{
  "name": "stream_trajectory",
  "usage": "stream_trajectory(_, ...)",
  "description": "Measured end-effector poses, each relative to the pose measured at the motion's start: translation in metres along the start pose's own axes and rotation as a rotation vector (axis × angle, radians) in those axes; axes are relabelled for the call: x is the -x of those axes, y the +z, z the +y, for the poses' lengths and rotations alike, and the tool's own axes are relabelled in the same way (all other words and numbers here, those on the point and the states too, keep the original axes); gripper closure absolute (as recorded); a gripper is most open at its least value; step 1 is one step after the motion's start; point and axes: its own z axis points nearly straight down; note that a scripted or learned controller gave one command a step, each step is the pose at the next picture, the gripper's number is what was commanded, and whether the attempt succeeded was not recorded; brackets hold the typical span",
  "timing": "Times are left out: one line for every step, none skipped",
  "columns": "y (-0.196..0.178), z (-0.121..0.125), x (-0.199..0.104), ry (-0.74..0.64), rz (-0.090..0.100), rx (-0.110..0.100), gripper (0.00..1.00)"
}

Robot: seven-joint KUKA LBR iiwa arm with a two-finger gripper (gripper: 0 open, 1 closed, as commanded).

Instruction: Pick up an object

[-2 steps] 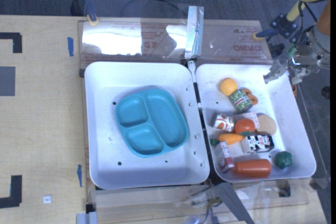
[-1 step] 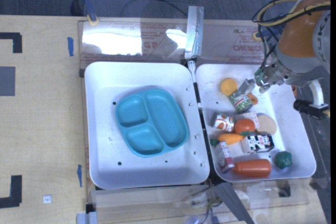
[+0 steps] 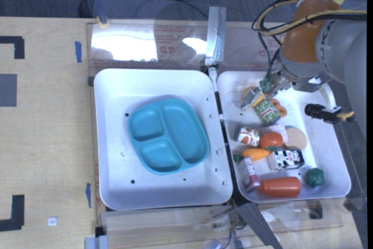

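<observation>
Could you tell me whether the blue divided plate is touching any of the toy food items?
Apart. The camera view shows the blue divided plate alone in the left bin, while the toy food items lie in the right bin, across the bins' rims.

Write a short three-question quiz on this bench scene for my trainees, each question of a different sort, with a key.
1. True or false: the blue three-compartment plastic plate lies in the left shallow white bin.
2. Multiple choice: what lies nearest the right shallow white bin's front edge? A) the long red toy sausage B) the round red toy tomato C) the green patterned packet
3. Fill in: the robot's hand hangs over the ___ bin.

Key: 1 true; 2 A; 3 right.
</observation>
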Motion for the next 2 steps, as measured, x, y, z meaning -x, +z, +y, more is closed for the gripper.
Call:
stream_trajectory(-0.013,0.003,0.001,-0.001,-0.005,0.012,1.0)
stream_trajectory(-0.102,-0.037,-0.096,0.103,0.001,0.013,1.0)
